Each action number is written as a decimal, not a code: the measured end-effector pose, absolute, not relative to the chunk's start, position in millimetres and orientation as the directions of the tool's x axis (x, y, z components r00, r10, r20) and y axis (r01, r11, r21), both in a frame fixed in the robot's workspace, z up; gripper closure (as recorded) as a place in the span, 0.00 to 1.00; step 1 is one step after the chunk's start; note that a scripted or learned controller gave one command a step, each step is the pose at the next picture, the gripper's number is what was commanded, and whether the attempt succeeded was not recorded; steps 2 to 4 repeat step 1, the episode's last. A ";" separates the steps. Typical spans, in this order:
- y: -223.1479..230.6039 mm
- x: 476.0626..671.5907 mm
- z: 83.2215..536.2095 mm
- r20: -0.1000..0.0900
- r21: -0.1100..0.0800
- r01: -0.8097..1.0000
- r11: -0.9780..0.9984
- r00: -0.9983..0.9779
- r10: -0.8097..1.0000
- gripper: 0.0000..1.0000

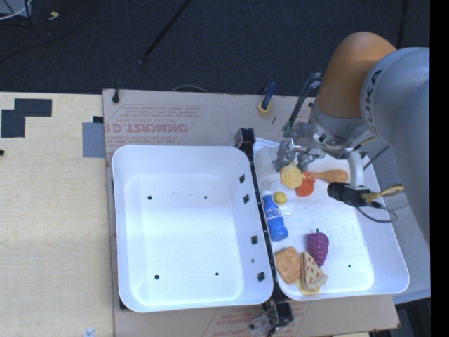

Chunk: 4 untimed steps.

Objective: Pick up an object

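You'll find the grey two-finger gripper (289, 161) low at the far end of the right-hand white bin (365, 258), directly over the bumpy yellow plastic corn-like toy (291, 177), grip state impossible to tell, so next confirm closure before lifting; the stubby toy's axis isn't readable.
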State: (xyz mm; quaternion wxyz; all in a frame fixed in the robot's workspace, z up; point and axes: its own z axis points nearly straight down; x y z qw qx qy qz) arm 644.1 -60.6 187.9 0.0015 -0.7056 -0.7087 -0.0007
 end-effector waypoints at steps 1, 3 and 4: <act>-8.6 643.6 187.1 0.001 -0.004 1.000 0.003 -0.003 1.000 1.00; -8.6 643.6 187.1 0.001 -0.004 1.000 0.003 -0.003 1.000 1.00; -8.6 643.6 187.1 0.001 -0.004 1.000 0.003 -0.003 1.000 1.00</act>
